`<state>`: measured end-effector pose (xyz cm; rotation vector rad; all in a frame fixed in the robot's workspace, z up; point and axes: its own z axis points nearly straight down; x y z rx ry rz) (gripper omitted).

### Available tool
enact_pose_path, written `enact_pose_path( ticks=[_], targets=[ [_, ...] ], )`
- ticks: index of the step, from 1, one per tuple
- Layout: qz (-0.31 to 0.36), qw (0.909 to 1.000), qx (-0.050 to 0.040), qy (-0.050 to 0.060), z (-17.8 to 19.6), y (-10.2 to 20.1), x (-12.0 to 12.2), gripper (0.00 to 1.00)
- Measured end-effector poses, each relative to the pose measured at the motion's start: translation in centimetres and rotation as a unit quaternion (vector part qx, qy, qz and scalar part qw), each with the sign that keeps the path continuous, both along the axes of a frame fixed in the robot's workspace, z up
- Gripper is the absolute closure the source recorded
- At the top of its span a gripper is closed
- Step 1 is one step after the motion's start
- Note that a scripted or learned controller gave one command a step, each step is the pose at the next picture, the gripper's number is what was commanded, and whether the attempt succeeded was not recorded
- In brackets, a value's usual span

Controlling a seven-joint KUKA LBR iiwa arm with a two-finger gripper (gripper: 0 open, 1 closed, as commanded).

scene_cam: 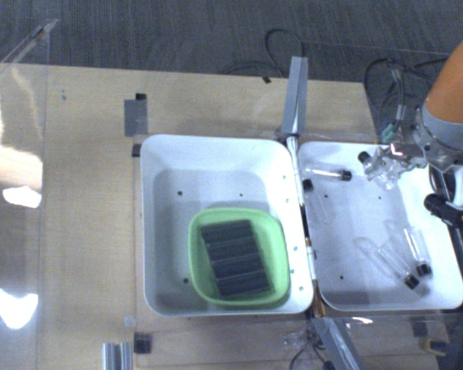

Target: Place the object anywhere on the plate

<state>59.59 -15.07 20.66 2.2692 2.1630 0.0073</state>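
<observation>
We're looking down on a pale wooden surface (69,230) with two shallow white bins side by side. In the left bin (162,206) sits a green plate (197,241), squarish with rounded corners, toward the bin's near right part, and a dark ridged block (233,259) lies flat on it, slightly angled, well inside the rim.

Over to the right bin (347,284): a small clear tube with dark ends (326,174) rests near the far left corner, close to the divider. Near the front right there are more clear tubes (397,254) lying close together, one ending in a dark cap (411,281); they're see-through and hard to separate.

The arm (455,91) comes in from the right, orange band up top, grey below. The hand (384,163) hangs over the far right part of the right bin, apart from the tube by the divider. It's a blur of shiny parts there, so I cannot tell how wide it stands, nor whether anything is in it.

Dark cables (278,45) loop behind the bins.
</observation>
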Motion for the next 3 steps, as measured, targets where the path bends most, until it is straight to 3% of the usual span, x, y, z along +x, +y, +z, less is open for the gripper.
enact_pose_path(
  ticks=[1, 2, 3],
  targets=[
    [0.043, 0.9991, 0.0004, 0.001, -3.3, 2.7, -2.2, 1.0],
    [0.073, 0.9973, 0.0005, 0.001, 2.7, 10.5, -8.2, 1.0],
    [0.23, 0.9732, -0.0006, 0.001, 0.7, 11.9, -6.2, 1.0]
  ],
)
